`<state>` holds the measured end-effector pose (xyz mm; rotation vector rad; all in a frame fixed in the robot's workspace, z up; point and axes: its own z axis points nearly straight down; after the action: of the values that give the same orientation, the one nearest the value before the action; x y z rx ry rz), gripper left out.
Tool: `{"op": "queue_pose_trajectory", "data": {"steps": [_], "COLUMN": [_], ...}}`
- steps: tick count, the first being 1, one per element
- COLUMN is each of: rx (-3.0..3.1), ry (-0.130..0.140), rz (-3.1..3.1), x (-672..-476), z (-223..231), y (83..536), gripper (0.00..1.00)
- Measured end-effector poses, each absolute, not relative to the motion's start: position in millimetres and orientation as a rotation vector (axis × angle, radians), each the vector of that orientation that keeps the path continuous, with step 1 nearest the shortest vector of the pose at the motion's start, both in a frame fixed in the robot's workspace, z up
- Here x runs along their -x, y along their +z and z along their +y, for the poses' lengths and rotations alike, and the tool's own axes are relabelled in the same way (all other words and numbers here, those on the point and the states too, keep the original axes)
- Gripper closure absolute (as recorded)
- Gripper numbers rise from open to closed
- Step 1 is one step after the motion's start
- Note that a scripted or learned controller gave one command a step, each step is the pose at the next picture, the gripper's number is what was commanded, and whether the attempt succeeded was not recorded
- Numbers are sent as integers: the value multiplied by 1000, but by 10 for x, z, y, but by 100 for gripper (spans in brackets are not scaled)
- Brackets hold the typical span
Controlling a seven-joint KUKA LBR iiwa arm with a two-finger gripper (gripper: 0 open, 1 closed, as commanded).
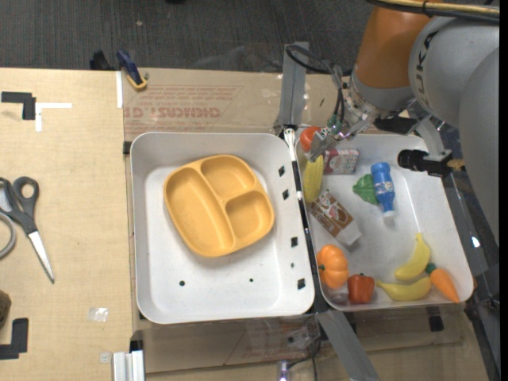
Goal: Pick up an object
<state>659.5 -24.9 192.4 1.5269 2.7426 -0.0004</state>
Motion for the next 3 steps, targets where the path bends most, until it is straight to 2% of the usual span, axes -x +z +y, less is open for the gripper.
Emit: {"op": "queue_pose_trajectory", "data": {"steps": [1,2,3], "rx": [-1633,-1633,-1669], "ry": [-2,-3,-3], "rz": [2680,2681,2660], "x": [-6593,-6593,-6454], "z": [-776,-770,-1127], "y": [2846,2841,1648], "gripper": [100,0,0]}}
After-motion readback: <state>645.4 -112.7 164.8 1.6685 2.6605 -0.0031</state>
